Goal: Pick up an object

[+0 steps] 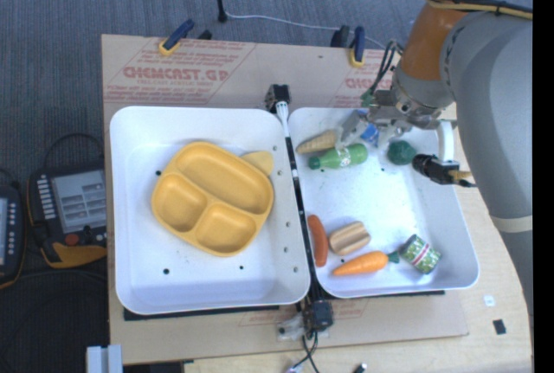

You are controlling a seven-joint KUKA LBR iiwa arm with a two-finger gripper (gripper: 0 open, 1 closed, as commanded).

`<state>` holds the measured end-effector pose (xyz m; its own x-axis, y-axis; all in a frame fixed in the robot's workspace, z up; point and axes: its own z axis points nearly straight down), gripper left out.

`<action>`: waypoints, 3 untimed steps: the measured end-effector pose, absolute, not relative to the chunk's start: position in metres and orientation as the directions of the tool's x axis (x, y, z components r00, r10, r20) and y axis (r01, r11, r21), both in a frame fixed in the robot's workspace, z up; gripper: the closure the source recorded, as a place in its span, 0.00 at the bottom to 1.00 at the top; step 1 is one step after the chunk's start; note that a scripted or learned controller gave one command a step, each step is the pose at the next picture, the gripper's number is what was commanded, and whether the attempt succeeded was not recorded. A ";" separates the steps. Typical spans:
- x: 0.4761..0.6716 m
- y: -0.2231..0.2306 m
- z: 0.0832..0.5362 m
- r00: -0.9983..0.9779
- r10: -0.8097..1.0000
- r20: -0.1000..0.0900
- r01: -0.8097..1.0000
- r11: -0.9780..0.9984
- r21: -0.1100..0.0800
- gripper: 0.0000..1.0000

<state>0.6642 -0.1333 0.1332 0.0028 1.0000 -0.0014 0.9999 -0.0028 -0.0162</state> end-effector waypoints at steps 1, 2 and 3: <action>0.661 -0.128 0.097 0.004 1.000 0.005 0.999 -0.003 -0.035 0.00; 0.666 -0.165 0.094 -0.003 0.999 0.033 0.999 0.004 -0.046 0.00; 0.668 -0.181 0.093 -0.007 0.999 0.035 0.999 0.008 -0.042 0.00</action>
